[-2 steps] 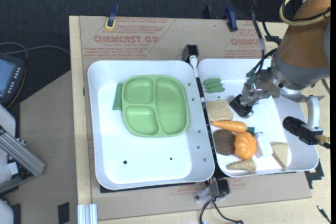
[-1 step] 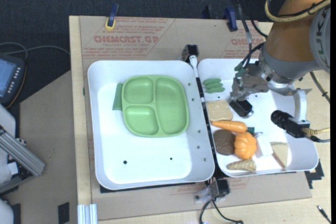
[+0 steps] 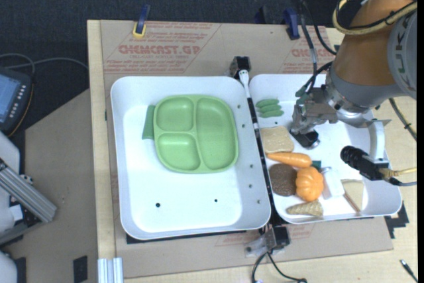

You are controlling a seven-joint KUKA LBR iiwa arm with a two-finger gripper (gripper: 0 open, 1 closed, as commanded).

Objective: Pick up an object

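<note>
My gripper (image 3: 303,136) hangs low in the right bin (image 3: 291,84), in its middle part. Just left of it lies a slice of bread (image 3: 275,138). Below it lie a carrot (image 3: 289,158), a brown patty (image 3: 282,179) and an orange pumpkin (image 3: 309,183). A green pea pod (image 3: 268,107) lies toward the bin's back left. A pale cone-shaped piece (image 3: 305,209) and a cheese wedge (image 3: 354,193) rest near the front rim. I see nothing between the fingers.
The left bin (image 3: 132,195) holds a green divided plate (image 3: 196,132). A black cylinder (image 3: 361,164) on the arm's side sticks out over the right bin's right part. Clamps sit at the bench's back edge, and cables run behind the arm.
</note>
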